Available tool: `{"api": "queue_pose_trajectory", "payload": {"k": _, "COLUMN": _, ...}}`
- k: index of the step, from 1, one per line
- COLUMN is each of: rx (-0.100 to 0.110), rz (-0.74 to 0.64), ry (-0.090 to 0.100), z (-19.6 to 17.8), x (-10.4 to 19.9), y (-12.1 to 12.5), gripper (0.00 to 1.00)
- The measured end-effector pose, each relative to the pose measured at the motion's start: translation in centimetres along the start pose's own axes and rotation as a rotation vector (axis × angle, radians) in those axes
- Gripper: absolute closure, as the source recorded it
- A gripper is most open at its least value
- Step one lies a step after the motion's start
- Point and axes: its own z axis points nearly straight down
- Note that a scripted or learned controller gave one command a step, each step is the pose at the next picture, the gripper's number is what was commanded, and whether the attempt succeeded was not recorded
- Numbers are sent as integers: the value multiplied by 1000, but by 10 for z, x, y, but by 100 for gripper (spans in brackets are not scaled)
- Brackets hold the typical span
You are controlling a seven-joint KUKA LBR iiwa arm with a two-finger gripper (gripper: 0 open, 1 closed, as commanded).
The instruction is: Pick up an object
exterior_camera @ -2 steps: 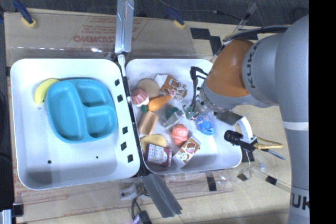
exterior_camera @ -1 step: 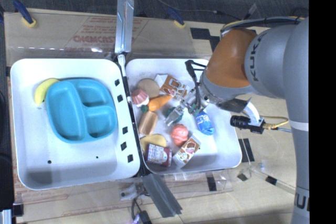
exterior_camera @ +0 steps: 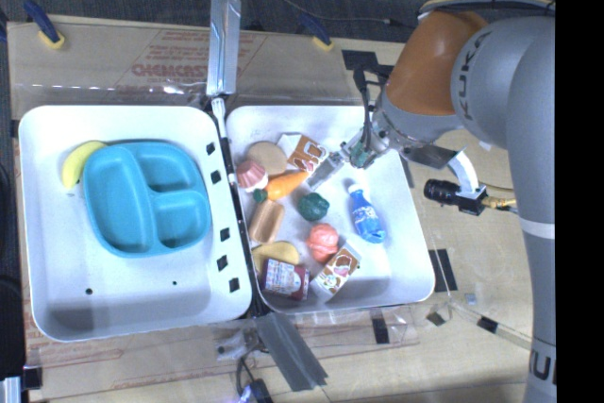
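Observation:
My gripper [exterior_camera: 324, 169] hangs low over the upper middle of the right bin [exterior_camera: 401, 245], reaching in from the arm's grey wrist on the right. Its tip is just beside a brown snack packet [exterior_camera: 304, 150] and above an orange carrot [exterior_camera: 286, 186] and a dark green toy [exterior_camera: 313, 205]. A blue bottle [exterior_camera: 365, 214] lies just below and to the right of it. I see nothing clearly held in the gripper.
The right bin also holds a bread bun [exterior_camera: 267, 156], a pink toy [exterior_camera: 250, 175], a hot dog [exterior_camera: 267, 222], a peach-red fruit [exterior_camera: 323, 241], a can [exterior_camera: 283, 278] and a second packet [exterior_camera: 337, 271]. The left bin [exterior_camera: 57, 297] holds a blue divided tray [exterior_camera: 146, 196] and a banana [exterior_camera: 80, 163].

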Motion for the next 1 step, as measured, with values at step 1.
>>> {"api": "queue_pose_trajectory", "payload": {"k": 1, "rx": 1, "rz": -92, "ry": 3, "z": 68, "x": 25, "y": -39, "gripper": 0}}
